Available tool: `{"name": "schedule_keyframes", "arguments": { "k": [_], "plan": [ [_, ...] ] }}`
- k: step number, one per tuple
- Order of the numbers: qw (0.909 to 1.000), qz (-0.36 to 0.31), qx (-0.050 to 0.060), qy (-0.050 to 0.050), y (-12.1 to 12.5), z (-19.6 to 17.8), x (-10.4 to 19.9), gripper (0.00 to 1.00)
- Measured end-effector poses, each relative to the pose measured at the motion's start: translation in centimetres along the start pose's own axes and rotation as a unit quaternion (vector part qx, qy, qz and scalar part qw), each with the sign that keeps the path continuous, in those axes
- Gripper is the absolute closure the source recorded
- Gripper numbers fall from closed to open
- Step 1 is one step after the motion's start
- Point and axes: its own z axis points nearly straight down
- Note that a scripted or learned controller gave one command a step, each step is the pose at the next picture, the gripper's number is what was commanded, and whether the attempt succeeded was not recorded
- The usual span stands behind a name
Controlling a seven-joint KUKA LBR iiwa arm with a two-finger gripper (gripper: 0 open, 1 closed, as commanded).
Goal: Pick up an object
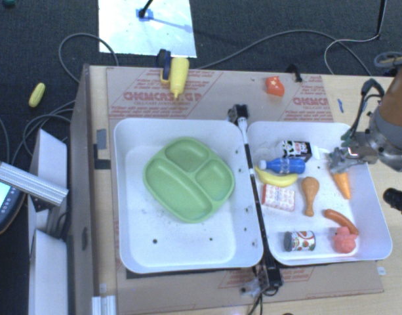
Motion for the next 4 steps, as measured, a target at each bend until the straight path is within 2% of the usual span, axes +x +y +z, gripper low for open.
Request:
{"name": "schedule_keyframes", "arguments": {
  "k": [1, 2, 3, 4],
  "plan": [
    [1.0, 0.0, 0.001, 0.0, 2.3, 3.7, 1.1, 1.0],
    [1.0, 0.0, 0.001, 0.0, 2.3, 3.7, 1.1, 0.0],
    [1.0, 0.001, 0.001, 0.0, 2.2, 13.4, 0.4, 0.0],
    [1.0, 0.001, 0.0, 0.0, 2.3, 12.3, 0.4, 1.0]
  ]
}}
